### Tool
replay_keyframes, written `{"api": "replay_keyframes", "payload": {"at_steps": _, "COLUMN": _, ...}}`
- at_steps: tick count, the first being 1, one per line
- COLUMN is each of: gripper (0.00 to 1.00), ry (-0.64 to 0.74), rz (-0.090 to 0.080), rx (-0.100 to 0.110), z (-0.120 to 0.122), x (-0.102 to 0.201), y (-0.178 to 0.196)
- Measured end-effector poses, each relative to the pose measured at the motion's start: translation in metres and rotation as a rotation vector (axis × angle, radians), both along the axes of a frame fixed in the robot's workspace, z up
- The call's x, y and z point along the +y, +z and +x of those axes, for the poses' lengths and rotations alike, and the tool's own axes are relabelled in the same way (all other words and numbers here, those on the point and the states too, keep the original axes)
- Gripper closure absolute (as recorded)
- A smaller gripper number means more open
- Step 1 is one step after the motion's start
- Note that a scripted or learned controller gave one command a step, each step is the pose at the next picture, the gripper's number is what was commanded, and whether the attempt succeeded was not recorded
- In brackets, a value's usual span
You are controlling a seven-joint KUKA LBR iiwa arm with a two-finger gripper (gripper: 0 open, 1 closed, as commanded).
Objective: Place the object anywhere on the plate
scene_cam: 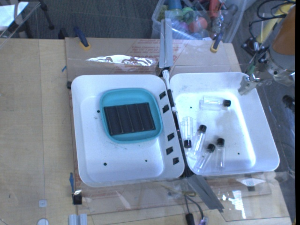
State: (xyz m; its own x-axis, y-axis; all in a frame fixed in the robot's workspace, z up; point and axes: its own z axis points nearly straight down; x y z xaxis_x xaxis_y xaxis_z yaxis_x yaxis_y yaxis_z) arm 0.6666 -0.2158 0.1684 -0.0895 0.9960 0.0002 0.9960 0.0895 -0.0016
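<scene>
Poised over the far right corner of the right shallow white bin (255, 139): the metal pincer (247, 82), at the end of the grey arm with the orange band (285, 39) reaching in from the right. Impossible to tell whether apart or together; nothing seen clamped in it. Nearest below and to its left, lying on its side on the bin floor, a clear glass vial with a black cap (213, 103), cap towards the right. Further down the same bin, four more clear black-capped vials: a second vial (187, 128) close to the left wall, cap towards the near edge; a third vial (199, 136) just beside it, tilted, cap at its far end; a fourth vial (206, 154) and a fifth vial (220, 153) near the front, close together, caps at their far ends. Across the divide with its row of small black tabs (167, 123), the left shallow white bin (89, 153), holding the teal rounded-square plate (107, 100) with a dark ribbed rectangular insert (129, 118) resting in its middle. All five vials well apart from that plate, in the other bin. Beyond both bins, on the pale wooden surface (28, 125), a clear plastic box of colourful toys (197, 8) at the back.
</scene>
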Motion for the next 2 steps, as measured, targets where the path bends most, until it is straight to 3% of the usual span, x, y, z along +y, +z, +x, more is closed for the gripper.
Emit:
{"api": "replay_keyframes", "payload": {"at_steps": 1, "gripper": 1.00, "ry": 0.292, "rz": 0.001, "rx": -0.002, "z": 0.0003, "x": 0.0403, "y": -0.0690}}
{"api": "replay_keyframes", "payload": {"at_steps": 2, "gripper": 0.00, "ry": 0.292, "rz": 0.001, "rx": -0.002, "z": 0.0004, "x": 0.0402, "y": -0.0688}}
